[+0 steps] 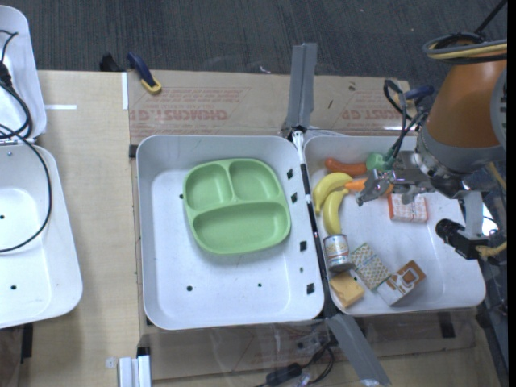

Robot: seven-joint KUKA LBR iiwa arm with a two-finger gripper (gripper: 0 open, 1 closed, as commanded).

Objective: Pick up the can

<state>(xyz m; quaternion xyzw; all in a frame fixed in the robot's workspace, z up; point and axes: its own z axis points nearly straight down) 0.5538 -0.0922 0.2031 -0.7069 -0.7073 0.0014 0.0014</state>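
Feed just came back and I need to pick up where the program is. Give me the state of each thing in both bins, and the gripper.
can: on its side, right bin's left edge, untouched
bananas: lying flat above the can
carrot: lying near the far wall
green plate: flat in the left bin, nothing on it
gripper: above the right bin, beside the bananas, holding nothing visible

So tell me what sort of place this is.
Probably a robotics lab's pick-and-place bench: two white bins, one holding a green divided plate, the other toy food and the can, with the arm's tool above.
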